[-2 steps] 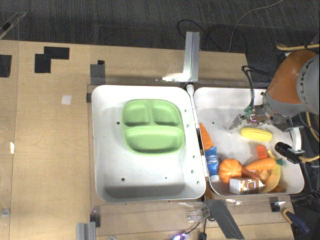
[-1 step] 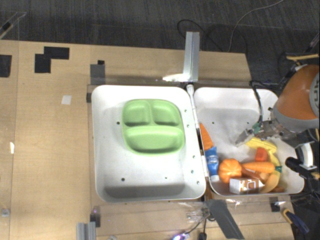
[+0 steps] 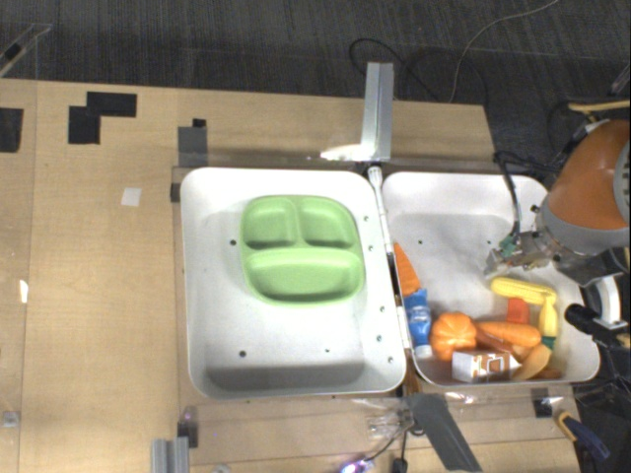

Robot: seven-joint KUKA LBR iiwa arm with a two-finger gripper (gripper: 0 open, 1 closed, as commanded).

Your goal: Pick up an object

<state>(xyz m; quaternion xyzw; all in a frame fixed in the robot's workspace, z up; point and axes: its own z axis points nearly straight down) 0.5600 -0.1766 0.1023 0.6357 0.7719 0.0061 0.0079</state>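
Toys crowd right bin's near end, fingers above.

Grey arm, rounded orange band, black cable, metallic wrist

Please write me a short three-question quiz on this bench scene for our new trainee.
1. True or false: the green divided tray lies in the left bin.
2. Which bin holds the toy pumpkin? A) left B) right
3. Fill in: the tool is above the ____ bin.

Key: 1 true. 2 B, the right bin, among the other toy food along its near side. 3 right, beyond the yellow banana.
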